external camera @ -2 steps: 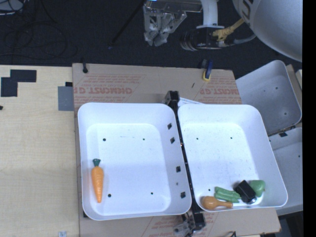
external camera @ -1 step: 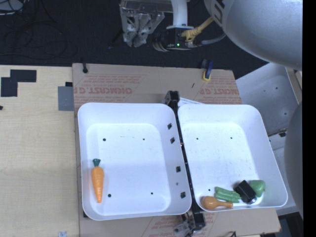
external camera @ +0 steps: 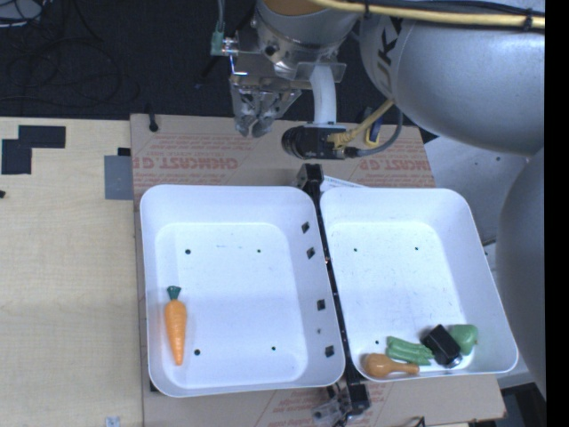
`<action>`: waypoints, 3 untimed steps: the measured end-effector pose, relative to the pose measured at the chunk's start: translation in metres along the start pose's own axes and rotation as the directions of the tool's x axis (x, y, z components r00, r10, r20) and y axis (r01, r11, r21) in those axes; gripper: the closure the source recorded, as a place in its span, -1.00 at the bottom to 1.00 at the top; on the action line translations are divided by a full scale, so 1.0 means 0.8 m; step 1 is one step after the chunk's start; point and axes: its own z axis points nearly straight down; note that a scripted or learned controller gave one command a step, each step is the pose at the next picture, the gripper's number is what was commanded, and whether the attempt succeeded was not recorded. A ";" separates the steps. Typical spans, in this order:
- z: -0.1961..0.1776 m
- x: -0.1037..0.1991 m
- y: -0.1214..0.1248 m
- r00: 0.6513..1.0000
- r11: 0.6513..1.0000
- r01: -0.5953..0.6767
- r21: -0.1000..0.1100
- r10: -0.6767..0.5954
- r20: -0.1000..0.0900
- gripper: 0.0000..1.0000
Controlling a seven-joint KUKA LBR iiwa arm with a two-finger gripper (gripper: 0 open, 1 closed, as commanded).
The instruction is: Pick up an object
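Note:
My gripper point(external camera: 258, 123) hangs high above the back edge of the left bin point(external camera: 160, 205), its fingers pointing down close together with nothing between them. An orange toy carrot point(external camera: 176, 327) with a green top lies near the front left of the left bin. In the right bin point(external camera: 471, 216), at the front right corner, lie a green pea pod point(external camera: 409, 350), an orange pear-shaped toy point(external camera: 386, 366), a black block point(external camera: 442, 344) and a green piece point(external camera: 464, 334) behind it.
A black hinge strip point(external camera: 320, 274) runs between the two bins. Brown cardboard point(external camera: 196, 154) lies under and behind the bins. The grey arm point(external camera: 471, 52) fills the upper right above the right bin.

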 end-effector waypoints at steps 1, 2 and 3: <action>-0.153 0.048 -0.002 1.000 1.000 0.007 -0.023 -0.007 -0.010 1.00; -0.143 0.048 -0.002 1.000 1.000 0.010 -0.010 -0.010 -0.004 1.00; -0.031 -0.029 0.000 1.000 1.000 -0.002 -0.002 0.002 0.000 1.00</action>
